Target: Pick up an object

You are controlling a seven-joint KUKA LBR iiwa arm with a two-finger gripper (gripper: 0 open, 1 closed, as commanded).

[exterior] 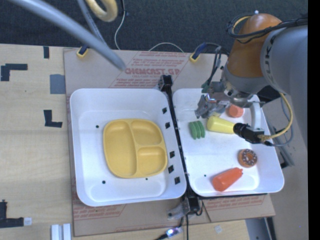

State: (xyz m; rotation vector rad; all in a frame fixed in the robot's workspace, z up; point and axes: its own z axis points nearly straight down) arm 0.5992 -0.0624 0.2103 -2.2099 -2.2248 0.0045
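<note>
Camera view, single look from above. The arm [252,44] comes in from the right, and its bulk covers the back right corner of the right bin [215,156]. The pincer [206,105] hangs low over the back of that bin. I cannot tell whether it is spread or pressed together, and I see nothing gripped in it. Just in front of it lie a yellow piece [219,125], its right end hidden behind robot hardware, and a green ridged piece [197,129] close on its left. A red-orange round thing [236,111] is half hidden under the wrist, so its shape is unclear. A small doughnut [247,157] sits near the right wall, and an orange carrot-like piece [227,178] lies close to the front rim. The middle of this bin's floor is bare. The left bin [85,149] holds a yellow divided plate [135,147] with white margin all round. The tabletop [30,144] to the left is bare wood with dark marks. A blurred grey bar [45,9] crosses the upper left, too soft to name.
</note>
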